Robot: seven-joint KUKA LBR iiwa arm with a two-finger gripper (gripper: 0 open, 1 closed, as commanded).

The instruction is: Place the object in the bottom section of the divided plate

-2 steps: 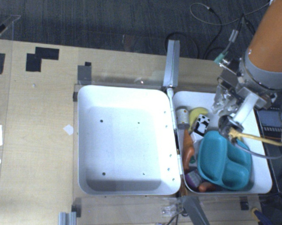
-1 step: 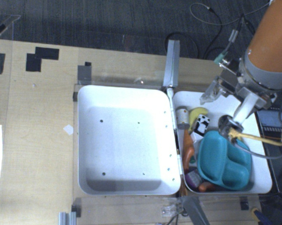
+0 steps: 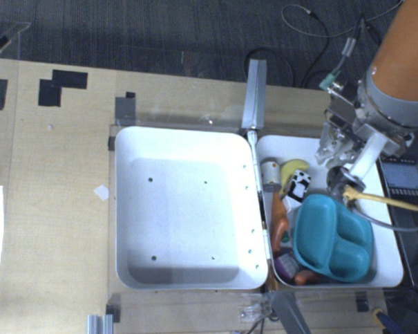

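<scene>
Though tilted, teal divided plate (image 3: 330, 237)

A pale wooden counter (image 3: 49, 190) fills the lower part of the view, with black tape patches (image 3: 60, 86) near its far left edge. Beyond it lies dark grey carpet (image 3: 132, 17), crossed by thin cables (image 3: 305, 18).

high slanted view over both bins (image 3: 189, 145)

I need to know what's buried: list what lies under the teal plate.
Poking out from under the teal plate, along its left and lower edge: an orange carrot-like piece and something purple. Whatever lies further beneath is covered.
</scene>
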